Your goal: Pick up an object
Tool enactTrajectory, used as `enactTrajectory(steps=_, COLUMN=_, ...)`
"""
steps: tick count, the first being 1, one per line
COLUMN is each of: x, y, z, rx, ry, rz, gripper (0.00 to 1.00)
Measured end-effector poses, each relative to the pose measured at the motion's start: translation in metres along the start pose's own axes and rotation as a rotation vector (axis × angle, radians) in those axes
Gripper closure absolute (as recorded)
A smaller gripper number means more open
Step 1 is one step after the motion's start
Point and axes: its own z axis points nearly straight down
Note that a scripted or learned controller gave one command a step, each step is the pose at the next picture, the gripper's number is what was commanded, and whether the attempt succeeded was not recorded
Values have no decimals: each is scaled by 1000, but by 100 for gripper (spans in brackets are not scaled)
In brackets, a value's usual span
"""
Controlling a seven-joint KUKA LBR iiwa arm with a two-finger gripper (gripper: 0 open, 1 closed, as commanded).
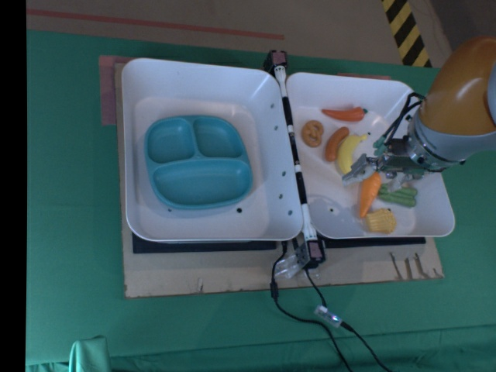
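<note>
Two white bins (132, 208) sit side by side on a bench, the left holding a blue divided plate (198, 162), the right strewn with toy food ready for picking. Reaching from the right, the grey arm (457, 115) hangs its gripper (370, 167) low between a banana (349, 150) and a carrot (369, 194); its grip cannot be told.
</note>
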Motion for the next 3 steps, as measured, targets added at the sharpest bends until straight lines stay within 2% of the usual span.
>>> enactTrajectory(steps=1, x=-1, y=1, z=-12, rx=-6, ry=-2, rz=4, gripper=100)
enactTrajectory(steps=2, x=-30, y=84, z=-65, rx=-3, ry=-2, rz=0, gripper=100)
enactTrajectory(steps=3, x=-46, y=175, z=-110, rx=-3, ry=-2, rz=-1, gripper=100)
